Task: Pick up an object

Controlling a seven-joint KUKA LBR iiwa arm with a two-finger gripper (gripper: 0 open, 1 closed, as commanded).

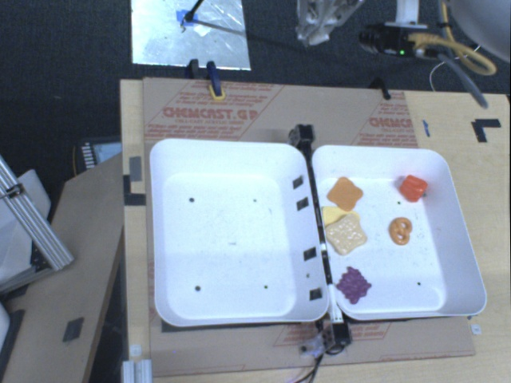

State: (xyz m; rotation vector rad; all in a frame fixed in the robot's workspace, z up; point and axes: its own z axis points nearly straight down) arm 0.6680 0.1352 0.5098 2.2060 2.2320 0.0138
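In the right bin (459,238) lie my candidates — an orange slice (344,192), a yellow piece (333,215) touching a cracker (346,234), purple grapes (353,284), a pretzel (401,230) and a red piece (413,187) near the far wall. The left bin (164,238) adjoins it. My gripper (323,18) hangs well beyond both bins — holding nothing; how it is set, I cannot tell.

The table (263,106), covered by a printed cardboard sheet (207,112), is topped by two white bins set side by side and touching, left bin (164,214) and right bin (459,238).
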